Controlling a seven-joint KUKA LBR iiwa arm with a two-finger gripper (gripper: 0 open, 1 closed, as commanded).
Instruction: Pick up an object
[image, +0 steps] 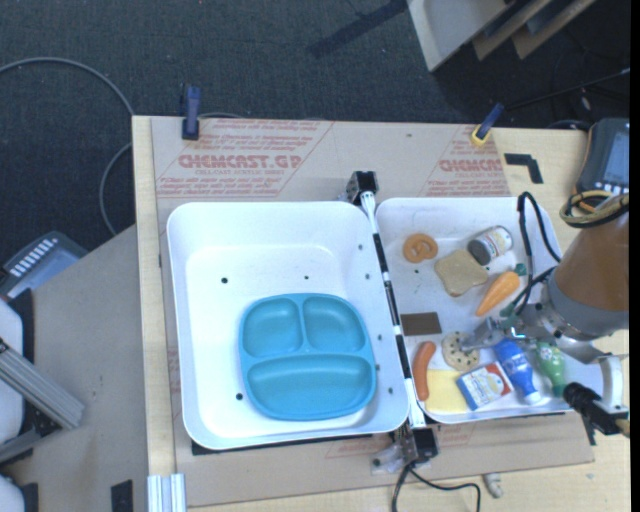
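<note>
Nearest the camera in the right bin (400, 215), among a sausage (423, 368), a yellow slice (447, 393) and a small carton (483, 385), lies the blue bottle (517, 368): probably light, stiff and slick, best pinched across its body. Beside it the gripper (498, 330) hangs low, its state untellable, with the carrot (498, 292), cracker (459, 271) and jar (490, 244) beyond it.
</note>
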